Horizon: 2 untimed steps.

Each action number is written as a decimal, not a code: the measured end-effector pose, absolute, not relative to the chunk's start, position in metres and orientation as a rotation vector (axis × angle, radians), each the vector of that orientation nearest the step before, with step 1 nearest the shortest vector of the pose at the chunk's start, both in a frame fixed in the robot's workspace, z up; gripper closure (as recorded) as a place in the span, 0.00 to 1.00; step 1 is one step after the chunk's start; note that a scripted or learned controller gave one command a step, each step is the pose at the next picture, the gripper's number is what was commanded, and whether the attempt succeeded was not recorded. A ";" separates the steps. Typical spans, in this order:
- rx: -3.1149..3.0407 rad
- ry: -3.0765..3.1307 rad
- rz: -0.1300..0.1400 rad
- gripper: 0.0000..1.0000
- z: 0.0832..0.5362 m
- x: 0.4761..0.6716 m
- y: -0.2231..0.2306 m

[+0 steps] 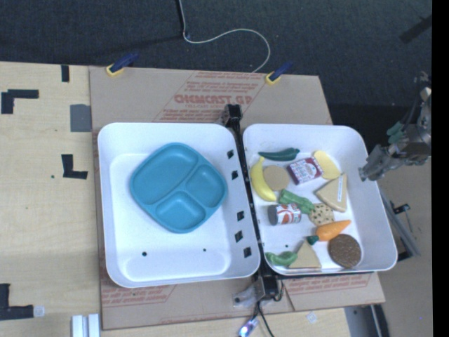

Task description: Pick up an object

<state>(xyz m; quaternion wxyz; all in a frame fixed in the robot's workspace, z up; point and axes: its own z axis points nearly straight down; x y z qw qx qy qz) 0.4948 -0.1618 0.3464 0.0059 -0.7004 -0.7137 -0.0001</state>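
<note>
Parked at the frame's right edge, just outside the right bin (365, 146): claw (373, 166), grip state impossible to tell. Toy food heaped in that bin, banana (258, 181) and carrot (331, 229) among it, within reach. Blue divided plate (178, 187) alone in left bin (112, 188).

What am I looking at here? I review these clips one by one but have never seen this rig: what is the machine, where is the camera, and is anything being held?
One fixed camera looks down at a slant on a bench. Two shallow white bins sit side by side. The left white bin holds a blue plastic divided plate. The right white bin holds toy food, including a yellow banana, a green chilli pepper, an orange carrot, a small red-and-white can and a round brown cookie. The machine is a robot arm reaching in from the right; its gripper hangs at the right bin's outer rim. I see nothing between its fingers, so nothing is held yet.
</note>
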 end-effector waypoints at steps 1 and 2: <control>-2.189 -2.235 -0.001 1.00 0.356 0.495 -0.161; -2.186 -2.237 -0.001 1.00 0.365 0.496 -0.160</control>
